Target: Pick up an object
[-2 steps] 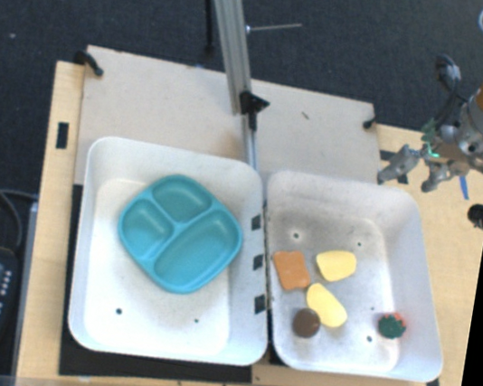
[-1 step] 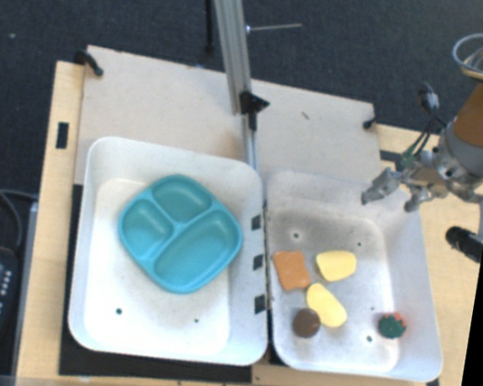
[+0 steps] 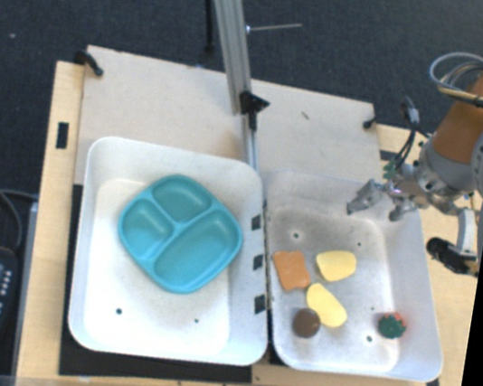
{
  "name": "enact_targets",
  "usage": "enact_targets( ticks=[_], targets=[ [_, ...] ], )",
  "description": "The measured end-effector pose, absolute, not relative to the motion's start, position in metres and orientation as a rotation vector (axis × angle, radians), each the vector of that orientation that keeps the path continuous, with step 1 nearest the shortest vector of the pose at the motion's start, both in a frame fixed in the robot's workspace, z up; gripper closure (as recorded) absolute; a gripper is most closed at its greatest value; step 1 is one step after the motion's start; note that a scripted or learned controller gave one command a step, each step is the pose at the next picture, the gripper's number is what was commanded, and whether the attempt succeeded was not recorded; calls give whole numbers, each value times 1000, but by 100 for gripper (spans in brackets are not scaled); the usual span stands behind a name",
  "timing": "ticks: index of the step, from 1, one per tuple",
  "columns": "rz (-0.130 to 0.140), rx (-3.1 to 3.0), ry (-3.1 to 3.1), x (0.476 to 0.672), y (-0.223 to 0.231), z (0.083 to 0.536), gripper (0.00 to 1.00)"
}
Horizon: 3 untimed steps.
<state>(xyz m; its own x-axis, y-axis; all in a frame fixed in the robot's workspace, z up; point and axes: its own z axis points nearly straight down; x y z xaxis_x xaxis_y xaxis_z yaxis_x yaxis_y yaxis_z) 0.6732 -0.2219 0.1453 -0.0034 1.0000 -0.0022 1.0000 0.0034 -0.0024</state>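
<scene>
Two white bins sat side by side on the surface point(image 3: 52, 202). The left bin point(image 3: 86, 299) held a teal divided plate point(image 3: 181, 233). In the right bin point(image 3: 416, 299) lay an orange block point(image 3: 291, 269), two yellow pieces point(image 3: 336, 266) point(image 3: 326, 304), a brown ball point(image 3: 306, 322) and, well to the right, a small green-and-red object point(image 3: 393, 326). The hand point(image 3: 379, 204) hovered over that bin's far right corner, fingers spread apart and grasping nothing.
</scene>
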Motion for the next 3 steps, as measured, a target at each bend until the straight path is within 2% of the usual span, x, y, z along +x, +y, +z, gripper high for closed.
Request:
enact_targets(
  ticks=[1, 2, 3],
  targets=[
    [6, -2215, -2227, 672, -222, 98, 0],
    [3, -2218, -2237, 674, -224, 114, 100],
    [-7, -2222, -2232, 674, -223, 179, 100]
  ],
)
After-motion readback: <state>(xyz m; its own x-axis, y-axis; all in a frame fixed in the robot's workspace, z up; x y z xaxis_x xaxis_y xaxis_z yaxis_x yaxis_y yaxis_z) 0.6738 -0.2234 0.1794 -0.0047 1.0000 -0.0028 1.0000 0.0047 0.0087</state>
